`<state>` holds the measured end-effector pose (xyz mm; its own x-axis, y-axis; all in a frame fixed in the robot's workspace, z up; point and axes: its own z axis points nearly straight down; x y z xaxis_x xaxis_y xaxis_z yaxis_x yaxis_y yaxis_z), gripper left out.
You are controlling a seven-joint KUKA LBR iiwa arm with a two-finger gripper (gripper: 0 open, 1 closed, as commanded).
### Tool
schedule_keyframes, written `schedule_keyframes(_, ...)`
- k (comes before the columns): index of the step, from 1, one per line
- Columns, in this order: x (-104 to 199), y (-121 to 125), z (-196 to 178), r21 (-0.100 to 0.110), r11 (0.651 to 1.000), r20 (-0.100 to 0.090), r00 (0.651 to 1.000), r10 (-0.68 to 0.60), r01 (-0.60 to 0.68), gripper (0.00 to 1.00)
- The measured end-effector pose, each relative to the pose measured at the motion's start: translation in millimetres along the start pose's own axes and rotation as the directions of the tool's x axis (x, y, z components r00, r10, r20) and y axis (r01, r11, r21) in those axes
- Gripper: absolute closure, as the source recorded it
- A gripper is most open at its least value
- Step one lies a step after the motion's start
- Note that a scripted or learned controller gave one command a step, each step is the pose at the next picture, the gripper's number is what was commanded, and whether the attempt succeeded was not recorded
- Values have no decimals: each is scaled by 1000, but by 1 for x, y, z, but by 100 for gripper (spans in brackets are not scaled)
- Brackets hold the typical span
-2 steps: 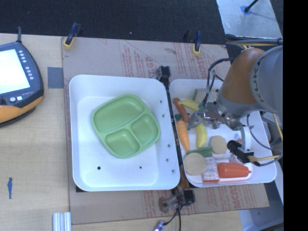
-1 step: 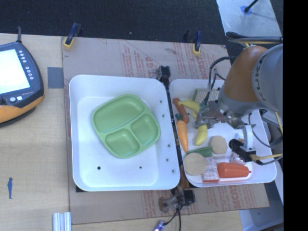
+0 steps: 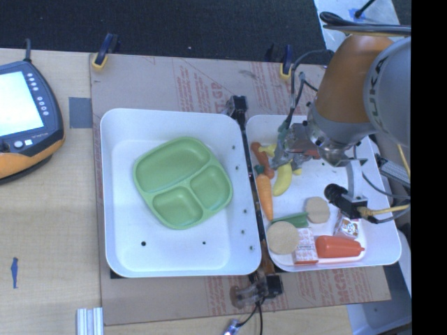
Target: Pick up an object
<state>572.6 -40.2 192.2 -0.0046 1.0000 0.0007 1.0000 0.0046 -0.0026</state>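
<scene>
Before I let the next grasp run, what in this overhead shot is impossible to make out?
- Pincer: the arm's wrist covers it from above; whether it is open or shut is unreadable.
- Right bin, upper part: hidden beneath the arm.
- Items near the yellow banana: small and overlapping, hard to separate.
- Packet print: too small to read.
</scene>
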Motion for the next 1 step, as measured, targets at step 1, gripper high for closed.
schedule_keyframes(1, 54, -55, 1, 2, 1000, 2, 1000, -3, 3, 100)
